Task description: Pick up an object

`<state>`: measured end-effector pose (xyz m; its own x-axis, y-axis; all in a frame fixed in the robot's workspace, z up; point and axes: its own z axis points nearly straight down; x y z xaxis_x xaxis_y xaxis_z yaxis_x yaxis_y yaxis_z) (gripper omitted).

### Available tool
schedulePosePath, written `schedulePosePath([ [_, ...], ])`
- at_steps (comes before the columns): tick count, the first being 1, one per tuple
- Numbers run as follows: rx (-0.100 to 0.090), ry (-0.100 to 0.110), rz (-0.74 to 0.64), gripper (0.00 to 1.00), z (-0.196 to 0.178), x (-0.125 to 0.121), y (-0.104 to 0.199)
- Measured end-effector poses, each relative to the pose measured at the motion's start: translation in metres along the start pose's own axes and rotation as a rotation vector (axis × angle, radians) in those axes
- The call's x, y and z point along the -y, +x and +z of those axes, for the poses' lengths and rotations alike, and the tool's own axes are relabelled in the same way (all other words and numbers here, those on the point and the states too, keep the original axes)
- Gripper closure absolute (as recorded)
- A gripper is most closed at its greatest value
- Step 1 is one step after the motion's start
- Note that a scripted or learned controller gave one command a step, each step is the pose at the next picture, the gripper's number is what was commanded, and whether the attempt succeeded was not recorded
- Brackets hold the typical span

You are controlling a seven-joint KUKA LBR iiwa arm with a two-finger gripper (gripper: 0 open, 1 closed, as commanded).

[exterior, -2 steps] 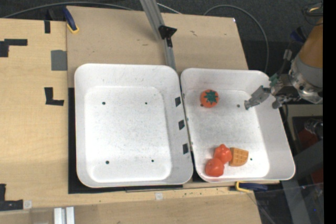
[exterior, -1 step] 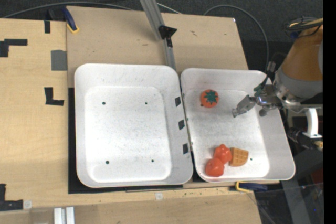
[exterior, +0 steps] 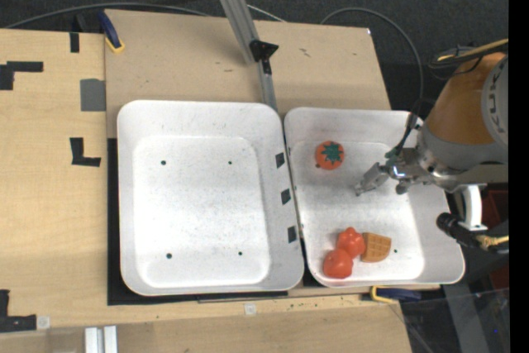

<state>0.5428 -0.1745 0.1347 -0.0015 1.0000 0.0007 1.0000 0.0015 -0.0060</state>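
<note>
- Tomato toy [exterior: 330,155], orange-red with a green top, lies in the upper part of the right bin [exterior: 430,264], apart from the other items.
- Red pepper-like toy [exterior: 343,251] and tan waffle-like piece [exterior: 375,247] lie touching near the bin's front edge.
- Claw [exterior: 382,180] hangs over the bin's middle, right of the tomato toy, fingers spread apart, nothing between them.
- Left bin [exterior: 132,202] adjoins on the surface [exterior: 182,54].
</note>
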Motion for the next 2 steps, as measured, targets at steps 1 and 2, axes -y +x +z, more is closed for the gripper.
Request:
schedulePosePath([
  [1,0.000,-0.003,0.000,1.00,-0.013,-0.001,0.000],
  [2,0.002,-0.008,0.000,1.00,-0.056,0.003,0.001],
])
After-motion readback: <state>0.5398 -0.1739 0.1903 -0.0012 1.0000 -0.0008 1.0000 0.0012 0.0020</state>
